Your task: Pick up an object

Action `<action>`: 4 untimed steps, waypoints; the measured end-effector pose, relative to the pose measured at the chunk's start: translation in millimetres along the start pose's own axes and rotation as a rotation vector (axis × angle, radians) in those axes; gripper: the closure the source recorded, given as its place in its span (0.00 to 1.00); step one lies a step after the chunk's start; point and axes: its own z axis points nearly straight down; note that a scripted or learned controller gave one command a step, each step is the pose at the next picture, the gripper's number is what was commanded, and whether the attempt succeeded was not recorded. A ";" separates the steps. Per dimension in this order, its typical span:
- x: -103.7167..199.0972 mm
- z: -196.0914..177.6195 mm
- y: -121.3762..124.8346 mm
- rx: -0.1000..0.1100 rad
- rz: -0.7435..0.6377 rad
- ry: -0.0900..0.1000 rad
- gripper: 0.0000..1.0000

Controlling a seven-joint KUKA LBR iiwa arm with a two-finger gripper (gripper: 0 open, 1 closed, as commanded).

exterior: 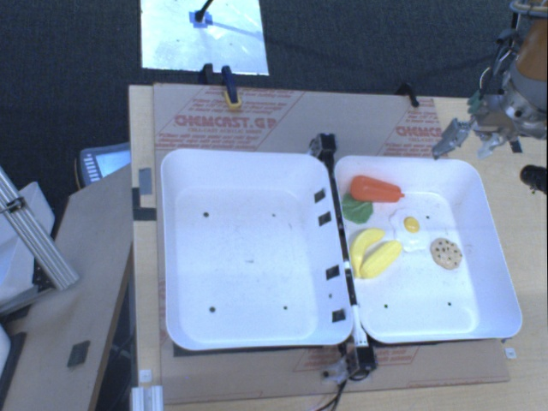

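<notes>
Bench surface: brown board printed with red lettering, set on a dark carpeted floor; two shallow white bins are borne side by side, joined along a black-clipped seam.

Left bin: white, dotted with a few small dark marks on its floor; no items are seen in it.

Right bin: white, all loose items are gathered in its upper left part.

Contents of the right bin:
- carrot, orange, lying across the far corner, touching the green leaf just below it;
- banana, yellow, lying near the seam;
- fried egg, white with a yellow yolk, between the carrot and the cookie;
- cookie, tan and speckled, just beside the egg.

Gripper: it is held above the bench beyond the far right corner of the right bin, well apart from every item. Its two fingers are seen spread apart, and nothing is held between them.

Progress, as judged: no object is grasped or lifted; all items are lying on the bin floor. The whole pick is left to be done: an item is to be chosen, the gripper brought over and down, the fingers closed, and the item raised.
</notes>
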 end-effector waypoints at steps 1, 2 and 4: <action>37.7 48.4 6.7 0.002 -0.005 0.001 0.00; 92.1 147.1 -0.3 -0.003 0.003 -0.001 0.00; 76.0 -182.0 -4.9 -0.018 -0.002 -0.004 0.00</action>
